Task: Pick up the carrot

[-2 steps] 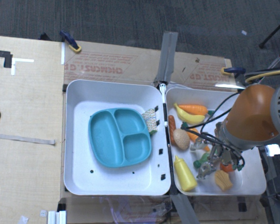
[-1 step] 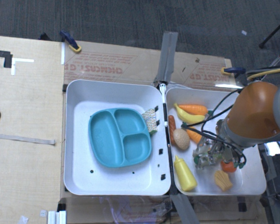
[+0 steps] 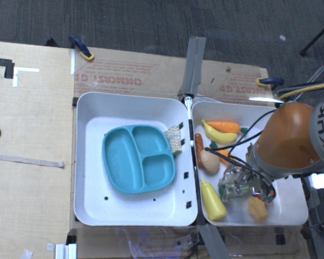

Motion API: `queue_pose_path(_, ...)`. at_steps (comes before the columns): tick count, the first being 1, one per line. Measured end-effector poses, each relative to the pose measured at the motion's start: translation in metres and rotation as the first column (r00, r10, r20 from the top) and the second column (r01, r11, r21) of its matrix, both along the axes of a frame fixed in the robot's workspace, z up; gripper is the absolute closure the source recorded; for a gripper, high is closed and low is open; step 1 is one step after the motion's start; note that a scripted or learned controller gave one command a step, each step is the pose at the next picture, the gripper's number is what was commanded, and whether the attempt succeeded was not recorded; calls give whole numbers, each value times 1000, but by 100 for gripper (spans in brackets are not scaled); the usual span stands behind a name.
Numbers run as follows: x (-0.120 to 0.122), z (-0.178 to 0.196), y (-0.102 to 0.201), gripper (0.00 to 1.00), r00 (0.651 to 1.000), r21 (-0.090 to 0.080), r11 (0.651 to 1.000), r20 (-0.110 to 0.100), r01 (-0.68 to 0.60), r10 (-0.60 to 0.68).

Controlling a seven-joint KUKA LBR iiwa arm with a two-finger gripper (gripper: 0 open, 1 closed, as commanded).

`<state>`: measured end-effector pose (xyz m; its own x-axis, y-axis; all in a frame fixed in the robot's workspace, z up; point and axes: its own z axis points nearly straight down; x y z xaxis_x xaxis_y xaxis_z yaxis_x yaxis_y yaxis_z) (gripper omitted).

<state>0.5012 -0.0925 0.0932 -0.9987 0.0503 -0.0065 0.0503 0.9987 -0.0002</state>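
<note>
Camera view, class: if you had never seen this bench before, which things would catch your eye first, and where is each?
The blue divided plate stands out, lying alone in the middle of the left bin. Next comes the arm's big orange band hanging over the right bin, with the gripper low among the toy food. There the carrot lies at the far edge, touching a banana, and a yellow bottle lies near the front.

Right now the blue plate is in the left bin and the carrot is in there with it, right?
Not quite. The blue plate is in the left bin, but the carrot lies in the right bin, next to the banana. The camera view shows it.
</note>
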Motion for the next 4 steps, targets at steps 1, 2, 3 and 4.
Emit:
queue_pose_path(1,0,0,0,0,1000,0,1000,0,1,-1)
queue_pose_path(2,49,-1,-8,0,890,1,890,-3,455,-455)
queue_pose_path(3,86,-1,-35,0,589,1,589,-3,808,-808)
queue_pose_path(4,139,0,-37,0,508,2,508,-3,861,-861)
